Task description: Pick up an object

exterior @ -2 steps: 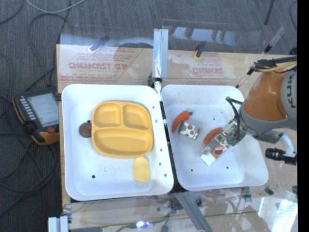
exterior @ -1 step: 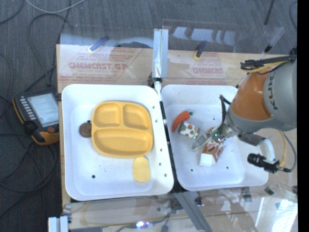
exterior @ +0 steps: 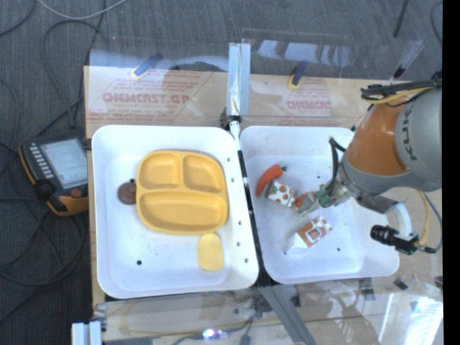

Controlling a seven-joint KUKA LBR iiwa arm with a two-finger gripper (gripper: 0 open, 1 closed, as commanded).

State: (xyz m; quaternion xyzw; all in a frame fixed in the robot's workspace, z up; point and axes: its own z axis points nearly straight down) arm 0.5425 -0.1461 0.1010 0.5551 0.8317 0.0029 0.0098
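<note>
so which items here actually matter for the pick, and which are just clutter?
In play, right bin:
- gripper
- white carton with orange dots
- orange carrot-shaped toy
- orange-and-white box

Lying about, left bin:
- yellow divided tray
- pale yellow oval piece
- brown round piece

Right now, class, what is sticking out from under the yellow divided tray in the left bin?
A small brown round object shows at the left edge of the yellow divided tray. The tray covers its right part, so its full shape stays hidden.
</note>
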